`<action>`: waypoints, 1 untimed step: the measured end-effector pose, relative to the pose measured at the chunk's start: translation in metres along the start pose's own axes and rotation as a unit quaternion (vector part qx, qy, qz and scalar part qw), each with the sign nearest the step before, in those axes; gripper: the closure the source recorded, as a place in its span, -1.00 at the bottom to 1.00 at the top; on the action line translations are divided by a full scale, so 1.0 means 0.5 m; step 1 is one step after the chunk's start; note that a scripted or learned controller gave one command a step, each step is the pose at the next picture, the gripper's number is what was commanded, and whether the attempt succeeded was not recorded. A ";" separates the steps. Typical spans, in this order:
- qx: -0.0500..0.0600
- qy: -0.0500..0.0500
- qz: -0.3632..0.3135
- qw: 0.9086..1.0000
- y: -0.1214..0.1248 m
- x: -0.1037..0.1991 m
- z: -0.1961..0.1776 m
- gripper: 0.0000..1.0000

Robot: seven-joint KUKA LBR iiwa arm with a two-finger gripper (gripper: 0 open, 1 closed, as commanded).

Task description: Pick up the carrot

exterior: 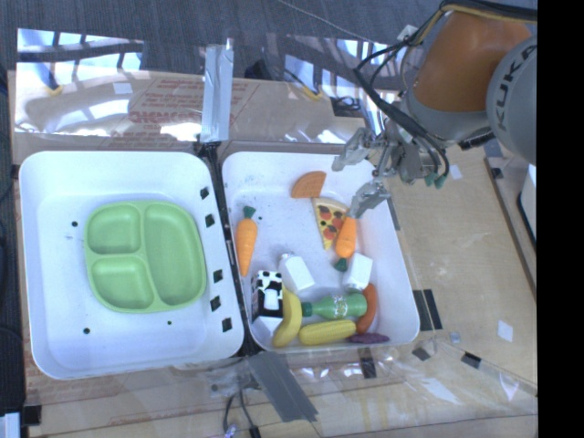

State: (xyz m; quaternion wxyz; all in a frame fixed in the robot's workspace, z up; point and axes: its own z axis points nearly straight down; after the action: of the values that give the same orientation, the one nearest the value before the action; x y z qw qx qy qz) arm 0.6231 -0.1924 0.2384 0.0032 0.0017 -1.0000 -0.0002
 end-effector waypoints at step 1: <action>0.000 -0.003 -0.150 0.989 -0.032 -0.007 0.299 -1.00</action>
State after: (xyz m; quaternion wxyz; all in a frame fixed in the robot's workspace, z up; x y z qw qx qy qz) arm 0.6259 -0.2082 0.0888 0.0004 0.1521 -0.9884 -0.0008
